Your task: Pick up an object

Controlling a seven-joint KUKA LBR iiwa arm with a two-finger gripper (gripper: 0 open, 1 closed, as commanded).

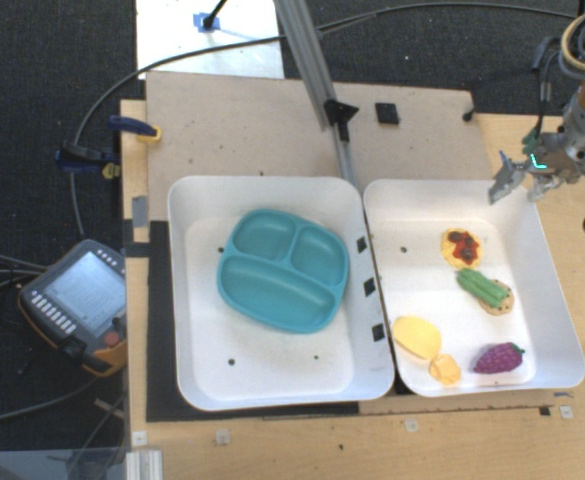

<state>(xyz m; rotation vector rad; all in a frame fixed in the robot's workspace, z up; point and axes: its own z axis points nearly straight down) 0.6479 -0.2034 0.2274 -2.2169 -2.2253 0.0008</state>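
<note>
Grey gripper over right bin's far edge, fingers spread, holding nothing; toys untouched, pick not started.

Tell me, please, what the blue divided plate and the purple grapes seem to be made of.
The blue divided plate looks like moulded plastic with a smooth matte finish: uniform colour, soft rounded ridges between its compartments. The purple grapes look like a toy, probably plastic or rubber: one solid bumpy lump, evenly coloured. The view is too small to tell which.
</note>
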